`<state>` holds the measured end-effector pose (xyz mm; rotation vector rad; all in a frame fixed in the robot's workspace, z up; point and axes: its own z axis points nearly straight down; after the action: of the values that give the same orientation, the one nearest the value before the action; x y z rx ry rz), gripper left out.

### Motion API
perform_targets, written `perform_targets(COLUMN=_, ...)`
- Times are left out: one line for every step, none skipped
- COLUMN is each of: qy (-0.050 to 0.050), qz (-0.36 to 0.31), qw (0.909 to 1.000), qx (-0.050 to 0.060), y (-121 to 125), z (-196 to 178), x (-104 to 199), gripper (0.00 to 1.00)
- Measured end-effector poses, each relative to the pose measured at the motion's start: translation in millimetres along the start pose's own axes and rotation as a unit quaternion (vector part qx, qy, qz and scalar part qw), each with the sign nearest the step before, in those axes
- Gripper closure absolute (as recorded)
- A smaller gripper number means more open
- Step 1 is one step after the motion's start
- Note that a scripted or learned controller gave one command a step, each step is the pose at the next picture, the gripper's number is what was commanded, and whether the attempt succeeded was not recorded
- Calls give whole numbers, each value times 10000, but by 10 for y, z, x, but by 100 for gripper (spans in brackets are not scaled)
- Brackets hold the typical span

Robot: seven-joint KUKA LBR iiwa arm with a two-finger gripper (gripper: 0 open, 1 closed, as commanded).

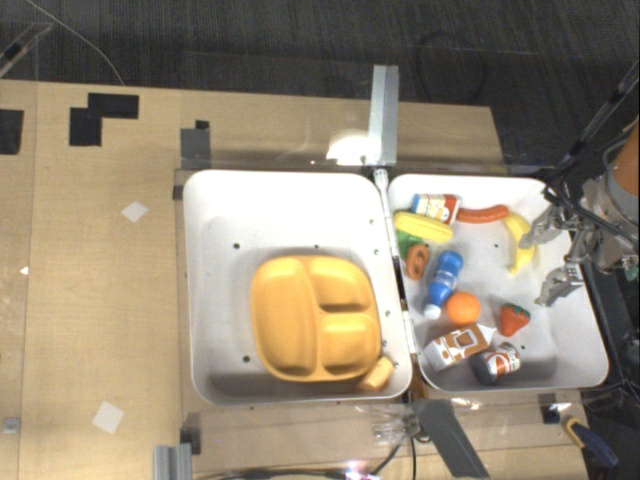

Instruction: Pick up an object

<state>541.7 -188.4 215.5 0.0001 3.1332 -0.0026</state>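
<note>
The right bin [590,353] holds several toy foods: a yellow banana [517,243], a red sausage [483,213], a white and red can [435,206], a corn cob [422,228], a blue bottle [443,278], an orange [463,308], a strawberry [513,318], a brown carton [460,346] and a dark can [497,362]. My gripper [550,260] hangs over that bin's right side, open, with nothing between its fingers. It is just right of the banana and above the strawberry.
The left bin [215,218] holds a yellow divided plate [315,318], with a small tan piece [377,372] at its lower right corner. An orange and green toy [415,260] lies against the wall between the bins. A metal post [384,113] stands behind the bins.
</note>
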Motion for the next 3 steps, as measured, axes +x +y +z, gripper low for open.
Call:
perform_targets(qy=8, qz=-16, qw=10000, qx=-13, y=639, z=169, x=254, gripper=0)
perform_targets(qy=-144, qz=552, qw=9984, qx=32, y=688, z=992, x=380, gripper=0)
perform_targets(qy=-151, qz=517, qw=9985, qx=26, y=703, z=861, x=359, gripper=100)
